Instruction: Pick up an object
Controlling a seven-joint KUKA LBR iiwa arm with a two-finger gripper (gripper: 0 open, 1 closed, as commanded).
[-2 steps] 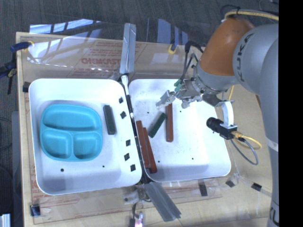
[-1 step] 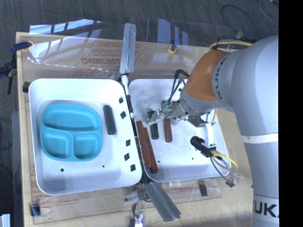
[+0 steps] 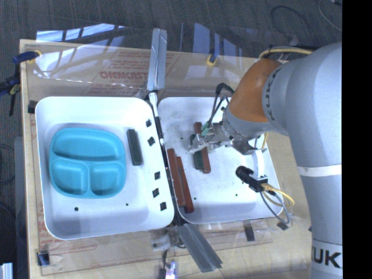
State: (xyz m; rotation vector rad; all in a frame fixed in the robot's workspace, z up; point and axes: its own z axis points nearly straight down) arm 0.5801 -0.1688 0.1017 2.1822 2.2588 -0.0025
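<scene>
Bright, even light; bluish glare on the clear sheet [image 3: 81, 35]; slightly soft focus.

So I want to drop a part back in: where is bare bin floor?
Left bin: the front strip below the blue tray. Right bin: the front floor right of the brown bar. Crowded around the gripper.

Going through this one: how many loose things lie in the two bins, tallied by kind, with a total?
Blue tray: 1
Dark bar and another: 2
Long brown stick: 1
Total: 4
</scene>
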